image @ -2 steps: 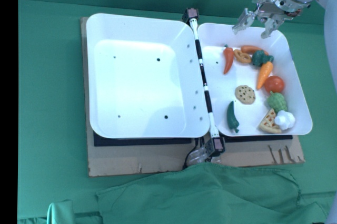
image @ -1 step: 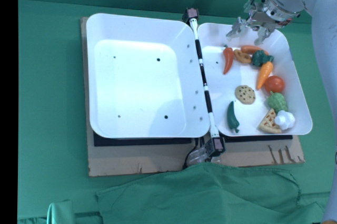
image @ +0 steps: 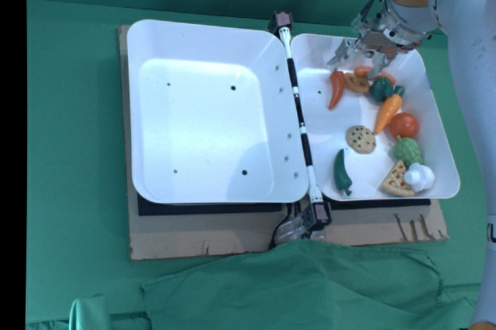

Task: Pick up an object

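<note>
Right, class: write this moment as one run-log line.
gripper: above right bin, far end | nearest: red chili | grasp: none seen | left bin: untouched

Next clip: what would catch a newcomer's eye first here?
Probably the bright toy food crowded into the right bin: a red pepper, a carrot, a tomato, a cookie and a green pepper. Next, the grey and orange arm with its end effector over that bin's far end. The left bin is plain white beside it.

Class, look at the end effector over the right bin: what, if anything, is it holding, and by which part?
It cannot be told. The end effector hangs over the far end of the right bin, just above the red pepper, with nothing visibly between its tips.
</note>
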{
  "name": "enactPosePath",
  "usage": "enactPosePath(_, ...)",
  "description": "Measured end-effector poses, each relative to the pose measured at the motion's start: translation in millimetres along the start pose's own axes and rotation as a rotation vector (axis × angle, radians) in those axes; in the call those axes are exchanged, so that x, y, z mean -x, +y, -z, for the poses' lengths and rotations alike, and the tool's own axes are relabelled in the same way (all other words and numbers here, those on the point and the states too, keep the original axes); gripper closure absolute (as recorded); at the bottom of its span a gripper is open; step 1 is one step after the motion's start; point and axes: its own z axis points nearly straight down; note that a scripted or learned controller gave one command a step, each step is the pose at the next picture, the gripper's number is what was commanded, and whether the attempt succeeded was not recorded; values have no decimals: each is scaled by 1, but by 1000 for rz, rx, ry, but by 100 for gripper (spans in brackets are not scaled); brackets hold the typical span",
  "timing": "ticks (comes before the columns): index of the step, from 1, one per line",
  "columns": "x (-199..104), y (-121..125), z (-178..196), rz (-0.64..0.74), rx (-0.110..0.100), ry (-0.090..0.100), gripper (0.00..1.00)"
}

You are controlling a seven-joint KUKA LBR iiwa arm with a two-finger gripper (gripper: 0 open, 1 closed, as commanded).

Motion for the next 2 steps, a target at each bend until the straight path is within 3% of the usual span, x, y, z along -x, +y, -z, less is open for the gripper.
enactPosePath(1, 5, 0, -16, -3, -5, -4, 0)
enactPosePath(2, 10, 1, 1, -8, -1, -14, 100)
